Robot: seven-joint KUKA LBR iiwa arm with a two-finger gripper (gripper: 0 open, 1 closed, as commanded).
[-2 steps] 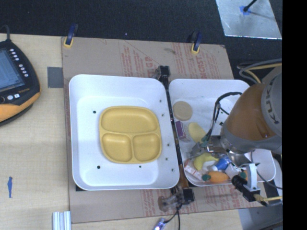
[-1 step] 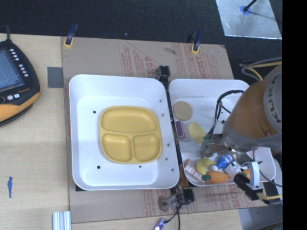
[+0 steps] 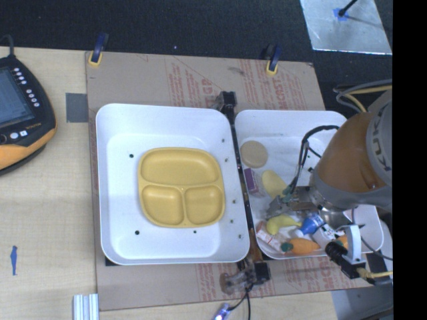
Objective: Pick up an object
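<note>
Yellow is the big divided plate (image 3: 181,185) lying in my left bin (image 3: 117,239). My right bin (image 3: 280,125) has the small things: a tan round cookie (image 3: 254,154), a pale yellow lemon (image 3: 273,182), a purple block (image 3: 249,179) and an orange carrot (image 3: 305,247) near the front. My arm (image 3: 350,162) covers much of this bin. My gripper (image 3: 293,202) sits low over the pile, but I cannot tell how wide it is or if it has anything.

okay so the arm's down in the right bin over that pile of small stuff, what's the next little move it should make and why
Probably a short straight lift to test the grasp. The pincer sits low in the right bin among the cluttered toys, and whether it grips anything cannot be told. The tan disc and yellow piece lie apart.
</note>
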